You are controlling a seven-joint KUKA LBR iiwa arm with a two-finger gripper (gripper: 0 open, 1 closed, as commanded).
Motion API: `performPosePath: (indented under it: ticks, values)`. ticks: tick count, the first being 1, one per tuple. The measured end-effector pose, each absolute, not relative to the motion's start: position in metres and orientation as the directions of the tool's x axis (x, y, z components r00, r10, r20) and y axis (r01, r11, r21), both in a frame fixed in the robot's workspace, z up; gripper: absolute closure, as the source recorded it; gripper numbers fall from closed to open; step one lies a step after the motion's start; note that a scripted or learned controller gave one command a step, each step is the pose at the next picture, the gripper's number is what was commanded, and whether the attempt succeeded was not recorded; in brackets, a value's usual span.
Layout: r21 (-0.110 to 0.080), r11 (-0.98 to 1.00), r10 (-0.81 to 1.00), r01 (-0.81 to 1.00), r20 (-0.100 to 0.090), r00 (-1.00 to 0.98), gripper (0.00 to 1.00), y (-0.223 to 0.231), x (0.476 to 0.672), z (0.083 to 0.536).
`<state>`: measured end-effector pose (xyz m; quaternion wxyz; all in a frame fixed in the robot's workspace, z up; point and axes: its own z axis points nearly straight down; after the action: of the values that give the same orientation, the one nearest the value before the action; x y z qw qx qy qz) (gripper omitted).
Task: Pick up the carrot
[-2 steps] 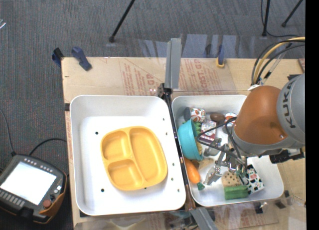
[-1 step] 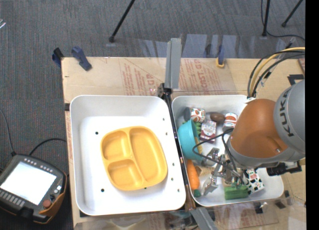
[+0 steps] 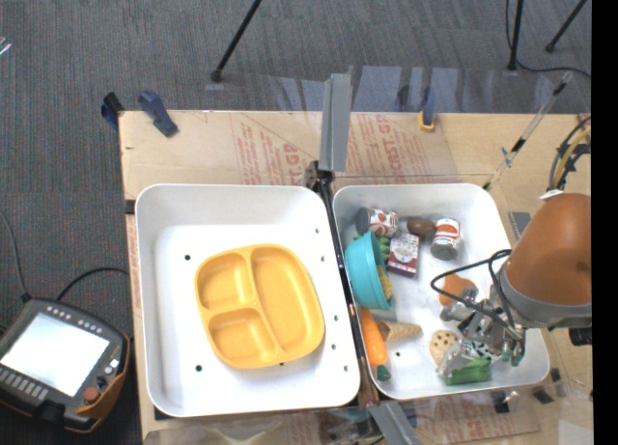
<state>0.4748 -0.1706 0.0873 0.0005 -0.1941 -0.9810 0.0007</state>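
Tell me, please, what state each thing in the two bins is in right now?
carrot: lying flat by the right bin's left wall, not gripped
claw: low over the right bin's near right corner
yellow plate: upright in the left bin
teal bowl: tipped on its side
can: standing upright
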Motion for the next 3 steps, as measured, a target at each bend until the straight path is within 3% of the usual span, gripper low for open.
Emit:
performPosePath:
  ticks: [1,2,3]
  values:
    - [-0.007,0.725,0.689,0.689,-0.006,-0.725,0.00,-0.092,0.490,0.088]
    - [-0.005,0.504,0.864,0.864,-0.005,-0.504,0.00,-0.092,0.517,0.088]
    - [-0.006,0.509,0.861,0.860,0.002,-0.509,1.00,-0.089,0.516,0.096]
